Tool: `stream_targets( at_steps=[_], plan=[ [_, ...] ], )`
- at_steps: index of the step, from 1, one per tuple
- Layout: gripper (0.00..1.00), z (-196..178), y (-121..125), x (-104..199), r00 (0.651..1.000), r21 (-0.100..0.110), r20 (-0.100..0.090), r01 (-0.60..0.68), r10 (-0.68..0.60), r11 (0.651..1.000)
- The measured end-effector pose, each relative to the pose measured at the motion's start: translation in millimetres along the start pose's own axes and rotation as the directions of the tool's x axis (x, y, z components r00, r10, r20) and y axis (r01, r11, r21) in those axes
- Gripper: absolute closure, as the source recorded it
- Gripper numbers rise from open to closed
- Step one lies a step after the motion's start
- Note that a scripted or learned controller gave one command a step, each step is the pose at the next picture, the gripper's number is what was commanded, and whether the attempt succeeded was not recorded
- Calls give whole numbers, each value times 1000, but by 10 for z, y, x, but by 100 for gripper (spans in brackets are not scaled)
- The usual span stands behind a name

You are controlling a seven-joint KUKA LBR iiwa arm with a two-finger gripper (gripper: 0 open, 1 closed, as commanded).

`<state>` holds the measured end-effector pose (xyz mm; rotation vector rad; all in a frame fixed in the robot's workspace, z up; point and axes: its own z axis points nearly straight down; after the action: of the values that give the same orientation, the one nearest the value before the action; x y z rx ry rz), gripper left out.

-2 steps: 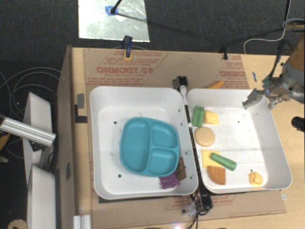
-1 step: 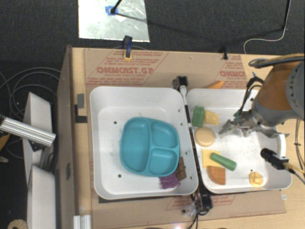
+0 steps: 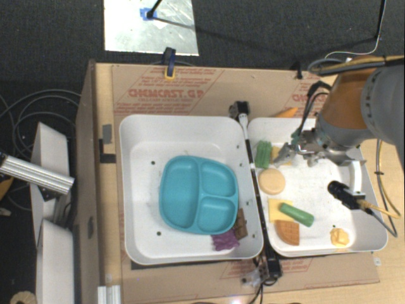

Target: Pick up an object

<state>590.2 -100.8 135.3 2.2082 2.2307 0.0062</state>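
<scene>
Green block [image 3: 262,152] sits in the top-left corner of the right bin [image 3: 314,187], against the wall shared with the left bin; the gripper [image 3: 297,156] hangs just beside it, fingers spread with nothing between them.

Just below the block you have a tan disc [image 3: 272,182]. Below that is a yellow slab [image 3: 273,208] with a green cylinder [image 3: 297,214] lying across it, a waffle piece [image 3: 286,232] at the bottom rim, and a yellow lump [image 3: 340,236] toward the bottom-right corner. Bare floor runs through the bin's middle. The left bin [image 3: 136,170] holds a blue divided plate [image 3: 199,195], with a purple scrap [image 3: 223,240] and a brown bit [image 3: 241,223] at the plate's lower right.
</scene>
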Motion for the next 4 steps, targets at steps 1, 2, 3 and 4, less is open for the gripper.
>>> stream_targets(
  at_steps=[1, 2, 3, 4],
  plan=[
    [0, 527, -676, -58, 1000, 9, 0, -11, 11, 1000],
    [0, 509, -1027, -90, 1000, 8, 0, -11, 11, 1000],
    [0, 490, -7, -571, 1000, -8, 6, -5, 5, 1000],
    [0, 109, -1094, -1101, 1000, 7, 5, -18, 18, 1000]
  ],
)
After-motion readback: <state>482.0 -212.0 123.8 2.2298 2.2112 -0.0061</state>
